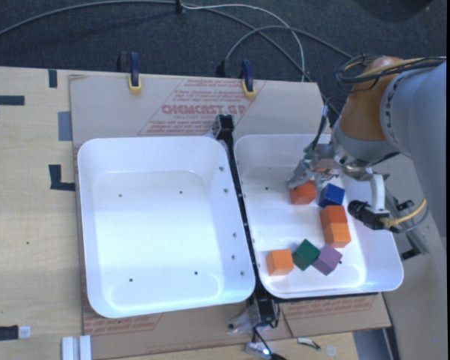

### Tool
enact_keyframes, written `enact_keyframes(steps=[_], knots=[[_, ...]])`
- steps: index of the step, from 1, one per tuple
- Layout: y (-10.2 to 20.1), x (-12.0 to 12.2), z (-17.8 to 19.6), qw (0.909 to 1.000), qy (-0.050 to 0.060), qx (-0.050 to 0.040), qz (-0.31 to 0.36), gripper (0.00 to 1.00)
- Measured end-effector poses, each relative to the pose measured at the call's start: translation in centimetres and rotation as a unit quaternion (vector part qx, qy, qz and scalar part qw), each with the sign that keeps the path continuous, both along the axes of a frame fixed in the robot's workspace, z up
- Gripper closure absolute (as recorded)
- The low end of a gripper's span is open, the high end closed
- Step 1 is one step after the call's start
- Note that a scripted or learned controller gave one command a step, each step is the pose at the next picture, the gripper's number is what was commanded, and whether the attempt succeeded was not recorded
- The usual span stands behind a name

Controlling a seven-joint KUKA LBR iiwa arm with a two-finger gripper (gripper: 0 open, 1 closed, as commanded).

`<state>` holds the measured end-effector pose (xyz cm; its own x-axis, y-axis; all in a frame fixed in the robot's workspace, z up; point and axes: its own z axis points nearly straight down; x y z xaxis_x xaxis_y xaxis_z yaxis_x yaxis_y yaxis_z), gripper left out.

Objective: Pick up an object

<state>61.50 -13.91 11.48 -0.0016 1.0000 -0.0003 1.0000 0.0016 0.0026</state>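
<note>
Gripper (309, 172) low over the back part of the right bin (270, 276), fingers hidden under the wrist hardware, can't tell if spread or pinched. Nothing visibly between them. Nearest object: orange block (303, 193), just below the gripper tip, touching or almost touching it, can't tell which.

Left to right: left bin (86, 223), white, shallow, small dark dots on its floor. Black clip strip (236, 193) runs between the two bins. Right bin holds six blocks. Small orange cube (280, 261) near the front edge. Green cube (306, 254) just beside it, tilted. Purple cube (328, 260) right of green, touching or nearly so. Orange block under the gripper sits farther back. Blue cube (331, 195) just right of that block, close beside it. Tall orange block (335, 225) right in front of blue, looks like two stacked halves.

Count: three orange, one green, one purple, one blue. All matte, square-edged, solid colour. Two bins.
</note>
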Motion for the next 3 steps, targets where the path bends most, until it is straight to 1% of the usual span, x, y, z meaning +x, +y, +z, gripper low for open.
enact_keyframes(steps=[2,3], knots=[[0.4,0.3,9.1,1.0000,0.000,-0.0001,-0.001,1.00],[5.6,-1.4,9.9,1.0000,0.001,0.0003,0.001,1.00]])
